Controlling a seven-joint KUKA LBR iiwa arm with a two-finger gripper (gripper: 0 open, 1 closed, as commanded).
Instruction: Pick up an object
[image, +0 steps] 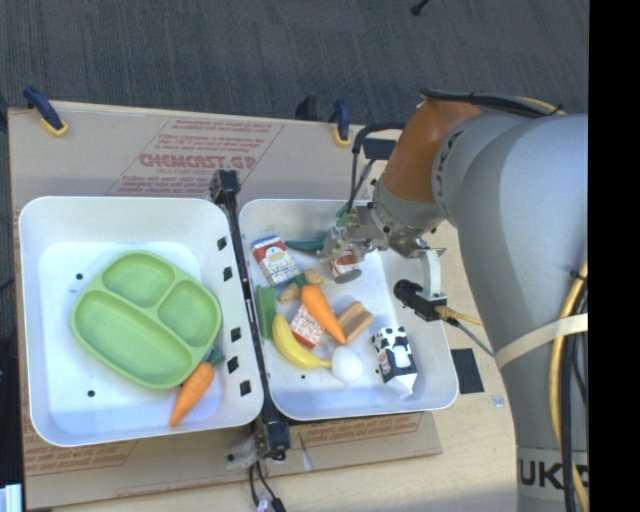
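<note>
On your far left the left bin (40, 300) holds a green divided plate (146, 318), lying flat toward the middle. A carrot (192, 393) lies just below the plate's right end, tilted, its tip toward the bin's front wall.

Past the black divider (240, 290) you come to the right bin (440, 385), where the objects crowd together. Near its left wall sits a small carton (274, 260), with a green piece (266, 303) below it. A banana (292, 345) curves along the bottom of the pile, a second carrot (322, 311) slants across above it, and a tan block (354, 321) lies just right of that carrot. A white egg (348, 367) touches the banana's right end. A black-and-white milk carton (396, 358) lies near the bin's right front corner.

The gripper (346, 248) is down at the bin's rear, over a small red-and-white item (344, 263); you cannot tell from here whether it grasps anything or is released.
</note>
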